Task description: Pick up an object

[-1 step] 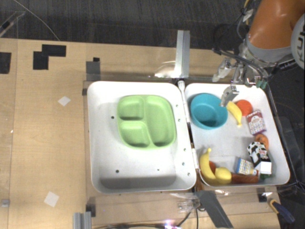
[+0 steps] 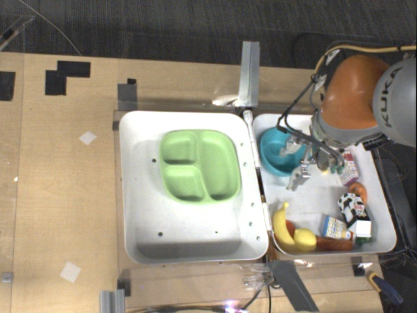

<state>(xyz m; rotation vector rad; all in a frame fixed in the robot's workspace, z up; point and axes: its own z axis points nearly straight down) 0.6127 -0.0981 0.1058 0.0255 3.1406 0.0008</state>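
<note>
- Broadly, bench [image 2: 65, 175]: bears two white bins side by side.
- Left bin [image 2: 140, 240]: holds one thing, the green plate.
- Right bin [image 2: 313, 201]: holds every small candidate for the pick.
- Arm [image 2: 355, 93]: reaches in from the right and hangs over the right bin's far half.
- Plate [image 2: 199, 165]: three compartments, lying flat, well apart from the gripper.
- Bowl [image 2: 273, 152]: blue, upright, in the right bin's far left corner.
- Gripper [image 2: 309, 169]: just beside the bowl; whether spread or pressed together cannot be told, and nothing is seen in it.
- Banana [image 2: 280, 223]: against the near left wall, touching the lemon [image 2: 305, 239].
- Carton [image 2: 332, 227] and spotted toy [image 2: 352, 206]: near the right wall.
- Progress, as judged: approach made, no object lifted; grasp and raise remain.
</note>
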